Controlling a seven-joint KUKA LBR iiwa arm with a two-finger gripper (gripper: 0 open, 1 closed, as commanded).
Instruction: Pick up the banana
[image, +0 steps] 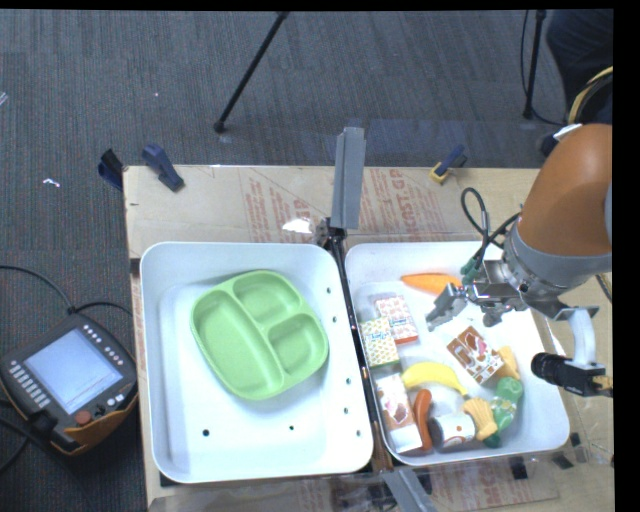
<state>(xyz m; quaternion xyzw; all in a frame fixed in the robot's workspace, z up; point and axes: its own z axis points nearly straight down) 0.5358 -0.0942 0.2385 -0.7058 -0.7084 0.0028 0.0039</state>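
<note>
Approach step, nothing grasped yet. Gripper (447, 303) hangs over the right bin (555, 425), claw spread wide and holding nothing. Banana (432, 376) lies just below it among small boxes. Next move calls for dropping down over the banana and closing. Box labels too small to read.

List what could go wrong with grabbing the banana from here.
1. The banana lies crowded between small cartons and other toy food, so the fingers may snag a neighbour.
2. The gripper hangs nearer the orange carrot, so it could close on the wrong thing.
</note>
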